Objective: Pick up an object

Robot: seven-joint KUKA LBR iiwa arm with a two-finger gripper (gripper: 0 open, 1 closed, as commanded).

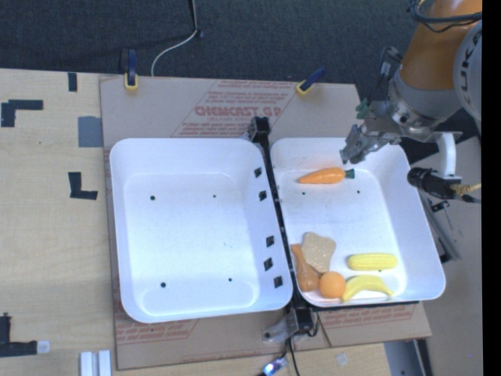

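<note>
Cardboard under two white bins covers the bench. Within the right bin (407,210), a carrot (322,177) lies toward twelve o'clock; the gripper (350,153) hangs just at the carrot's two o'clock, and I cannot tell its opening. Corn (372,262), banana (366,288), orange (332,285) and bread (318,251) cluster at six o'clock.

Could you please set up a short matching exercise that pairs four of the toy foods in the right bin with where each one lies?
Things:
1. carrot
2. corn cob
3. banana
4. orange ball

Places:
A. along the near rim, right of the orange ball
B. far part of the bin, just below the hand
C. just beyond the banana
D. near the front, below the bread slice

Pairs: 1-B, 2-C, 3-A, 4-D
</note>
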